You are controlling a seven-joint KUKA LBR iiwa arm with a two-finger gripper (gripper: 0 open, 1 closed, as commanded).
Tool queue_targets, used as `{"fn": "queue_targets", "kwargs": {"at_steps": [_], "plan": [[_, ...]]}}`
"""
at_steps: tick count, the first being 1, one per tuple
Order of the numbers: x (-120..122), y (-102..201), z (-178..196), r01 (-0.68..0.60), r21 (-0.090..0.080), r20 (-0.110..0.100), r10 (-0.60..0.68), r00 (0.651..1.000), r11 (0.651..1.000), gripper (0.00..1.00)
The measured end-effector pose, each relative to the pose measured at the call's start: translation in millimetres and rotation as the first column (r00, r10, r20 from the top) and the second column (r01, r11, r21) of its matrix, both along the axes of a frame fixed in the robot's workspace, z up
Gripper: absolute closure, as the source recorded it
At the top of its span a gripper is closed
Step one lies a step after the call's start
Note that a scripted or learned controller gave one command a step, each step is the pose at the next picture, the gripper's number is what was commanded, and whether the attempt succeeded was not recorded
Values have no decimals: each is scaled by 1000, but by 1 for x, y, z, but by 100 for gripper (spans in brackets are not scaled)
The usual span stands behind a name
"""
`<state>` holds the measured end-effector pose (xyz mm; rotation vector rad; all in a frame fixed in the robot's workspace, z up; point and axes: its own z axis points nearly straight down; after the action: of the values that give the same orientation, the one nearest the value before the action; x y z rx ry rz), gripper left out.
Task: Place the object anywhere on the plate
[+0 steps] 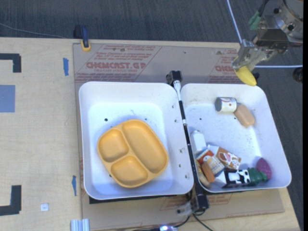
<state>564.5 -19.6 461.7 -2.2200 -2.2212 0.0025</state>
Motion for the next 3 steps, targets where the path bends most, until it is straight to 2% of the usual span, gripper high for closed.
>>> {"fn": "queue_targets", "kwargs": {"at_steps": [1, 3], "plan": [[-1, 4, -10, 0, 1, 0, 0, 1000, 1000, 100], [-15, 8, 10, 0, -1, 6, 0, 1000, 1000, 100]]}}
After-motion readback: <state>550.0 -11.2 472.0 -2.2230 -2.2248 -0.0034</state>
